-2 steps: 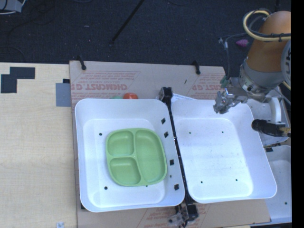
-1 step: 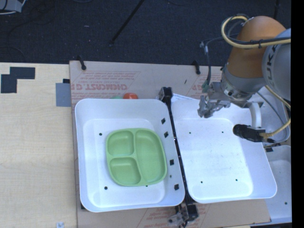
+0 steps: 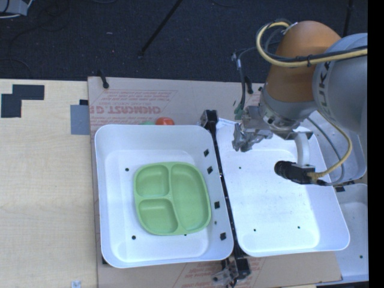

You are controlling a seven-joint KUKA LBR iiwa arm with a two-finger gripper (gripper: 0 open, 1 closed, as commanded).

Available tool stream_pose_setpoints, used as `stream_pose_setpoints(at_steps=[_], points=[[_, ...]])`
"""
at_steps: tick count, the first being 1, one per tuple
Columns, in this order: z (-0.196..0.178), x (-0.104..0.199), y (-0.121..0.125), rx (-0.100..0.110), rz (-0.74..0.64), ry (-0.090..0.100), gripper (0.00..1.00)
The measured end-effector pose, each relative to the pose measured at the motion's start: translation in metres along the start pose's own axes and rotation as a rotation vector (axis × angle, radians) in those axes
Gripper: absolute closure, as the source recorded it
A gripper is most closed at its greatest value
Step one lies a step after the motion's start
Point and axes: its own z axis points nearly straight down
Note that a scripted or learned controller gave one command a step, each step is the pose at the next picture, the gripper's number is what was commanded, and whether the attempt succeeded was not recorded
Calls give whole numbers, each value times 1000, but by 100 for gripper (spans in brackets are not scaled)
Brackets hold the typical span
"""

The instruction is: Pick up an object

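Dark carpet with loose cables is running along the top of the camera view, and below it the pale wooden bench (image 3: 42,191) is carrying a cardboard sheet (image 3: 129,104) under both bins, probably to keep them from sliding.

I am looking at the left bin (image 3: 111,161), where a green divided plate (image 3: 172,198) is lying flat near the middle, its three compartments facing up. That is the obvious thing to pick, and it is sitting well apart from my gripper. Something small and orange-red (image 3: 164,122) is peeking over that bin's far rim, beside a fleck of green; I am guessing it is lying outside the bin, on the cardboard, but the rim is hiding too much to be sure.

I am seeing the arm (image 3: 312,65) reaching in from the right, with the gripper (image 3: 243,141) hanging over the far left corner of the right bin (image 3: 288,221), close to the black divider clips (image 3: 210,120) between the bins. Nothing is showing between its fingers, and from this slant I cannot tell how far apart they are standing. By my reading, the pick is not yet made: the arm would need to cross the divider to reach the plate.
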Motion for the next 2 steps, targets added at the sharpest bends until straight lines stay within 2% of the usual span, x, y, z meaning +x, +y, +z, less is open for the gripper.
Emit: stream_pose_setpoints(at_steps=[2], points=[[1, 93, -22, 1, 0, -1, 100]])
